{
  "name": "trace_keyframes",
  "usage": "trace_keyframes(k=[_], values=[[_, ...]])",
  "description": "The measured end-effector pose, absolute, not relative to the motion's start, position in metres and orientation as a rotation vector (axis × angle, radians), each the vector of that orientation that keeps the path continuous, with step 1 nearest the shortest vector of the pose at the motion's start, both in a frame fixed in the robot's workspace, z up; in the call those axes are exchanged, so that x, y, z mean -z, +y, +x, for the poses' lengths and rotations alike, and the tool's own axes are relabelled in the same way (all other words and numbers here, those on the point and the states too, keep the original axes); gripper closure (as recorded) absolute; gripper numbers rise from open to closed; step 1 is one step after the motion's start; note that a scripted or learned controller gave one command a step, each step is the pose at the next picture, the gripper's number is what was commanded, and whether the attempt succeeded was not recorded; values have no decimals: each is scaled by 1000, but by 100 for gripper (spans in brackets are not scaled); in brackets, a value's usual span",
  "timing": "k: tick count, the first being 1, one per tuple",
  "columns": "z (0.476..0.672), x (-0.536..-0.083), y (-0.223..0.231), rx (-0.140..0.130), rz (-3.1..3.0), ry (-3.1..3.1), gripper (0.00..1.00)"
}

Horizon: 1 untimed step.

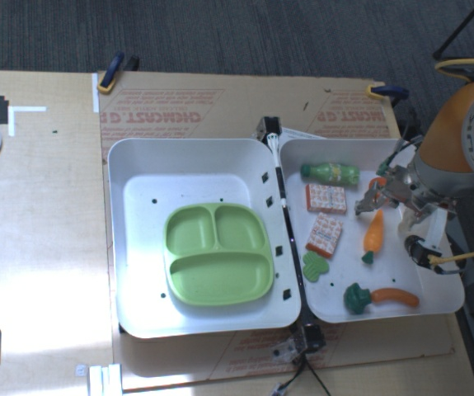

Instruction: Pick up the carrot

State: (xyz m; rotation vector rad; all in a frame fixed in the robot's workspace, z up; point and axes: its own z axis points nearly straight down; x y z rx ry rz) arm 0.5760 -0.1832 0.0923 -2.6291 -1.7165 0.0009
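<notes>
Orange carrot [373, 234] hangs in the right bin [434, 299], its top end clamped between the fingers of the pincer [375, 207]. The lifting step seems in hand; next the arm must rise straight without losing it.

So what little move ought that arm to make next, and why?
Probably a short lift straight up, as a test. The gripper sits right at the top end of the carrot in the right bin, but the view leaves unclear whether it has a hold. If the carrot rises too, the grasp is good; if not, it should try again.
</notes>
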Motion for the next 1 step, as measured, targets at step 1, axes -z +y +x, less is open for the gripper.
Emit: trace_keyframes(k=[1], values=[[576,-102,-183,-1,-2628,-1719,100]])
